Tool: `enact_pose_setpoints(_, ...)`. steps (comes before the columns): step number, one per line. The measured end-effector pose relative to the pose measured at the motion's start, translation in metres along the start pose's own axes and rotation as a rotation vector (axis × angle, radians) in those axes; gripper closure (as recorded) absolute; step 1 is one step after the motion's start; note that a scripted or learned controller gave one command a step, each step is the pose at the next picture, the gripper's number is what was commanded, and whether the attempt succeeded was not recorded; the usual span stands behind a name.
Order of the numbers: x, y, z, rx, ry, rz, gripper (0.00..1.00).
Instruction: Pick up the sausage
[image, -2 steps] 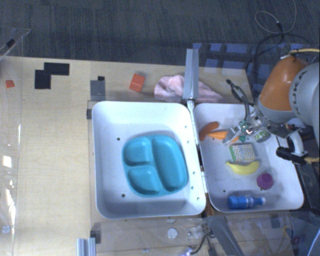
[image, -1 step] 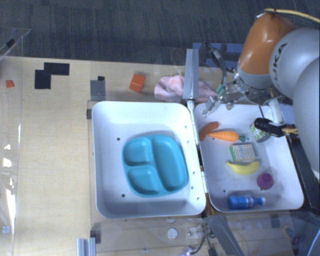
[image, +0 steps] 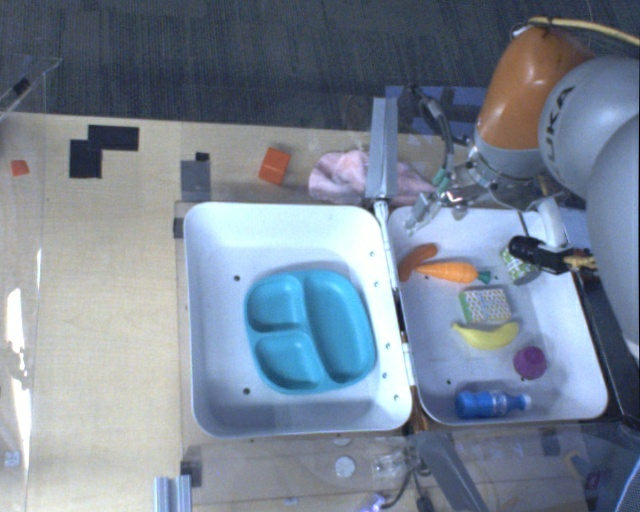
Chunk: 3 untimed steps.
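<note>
Sausage apparently angled up-right.

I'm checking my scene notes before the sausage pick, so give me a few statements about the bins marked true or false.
1. The sausage lies in the right bin. True.
2. The blue divided tray holds a banana. False: the banana lies in the right bin.
3. The carrot lies beside the sausage. True.
4. The blue bottle stands upright. False: it lies on its side.
5. The hand grips the sausage. False: the hand is above it, apart.

Bench with two white bins
</note>
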<state>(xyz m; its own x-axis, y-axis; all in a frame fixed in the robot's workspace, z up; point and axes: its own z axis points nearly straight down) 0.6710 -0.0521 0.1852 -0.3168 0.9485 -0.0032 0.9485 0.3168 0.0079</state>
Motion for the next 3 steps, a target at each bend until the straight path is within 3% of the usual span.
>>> enact_pose_setpoints(3,0.0,0.0,0.0,0.0,0.0,0.0,0.0)
